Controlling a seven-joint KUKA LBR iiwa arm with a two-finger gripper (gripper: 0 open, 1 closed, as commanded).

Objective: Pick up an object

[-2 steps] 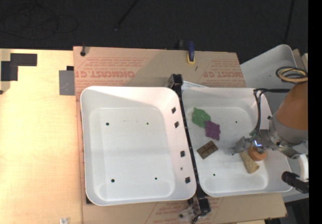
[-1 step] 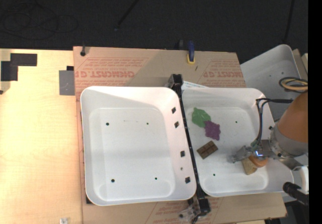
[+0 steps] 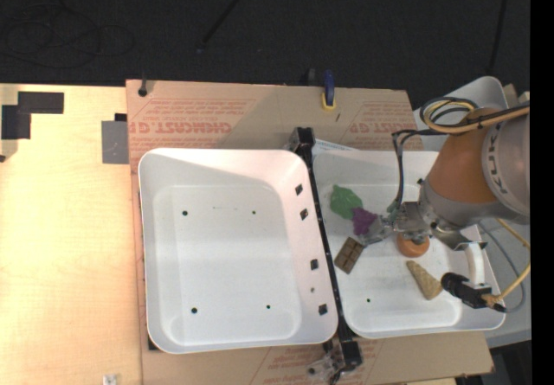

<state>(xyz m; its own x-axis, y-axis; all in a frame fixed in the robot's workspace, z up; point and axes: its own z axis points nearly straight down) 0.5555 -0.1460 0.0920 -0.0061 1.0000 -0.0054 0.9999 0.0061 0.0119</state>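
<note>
Left bin (image 3: 164,193) has no objects in it. Right bin (image 3: 381,323) holds them all: brown block (image 3: 347,255) by the divider, green lump (image 3: 346,200) above it, purple piece (image 3: 363,221) beside that, orange object (image 3: 413,245), tan wedge (image 3: 424,279) toward the near wall. Gripper (image 3: 387,227) sits low next to the purple piece; open or closed, can't tell, nothing visibly held. Advice: center on the purple piece, avoid nudging the brown block, close fully before lifting straight up.

Red printing is showing upside down on the cardboard sheet (image 3: 260,115) lying under the bins, too blurred to spell out with certainty, and partial letters on the arm's grey housing (image 3: 511,169) are staying unreadable.
</note>
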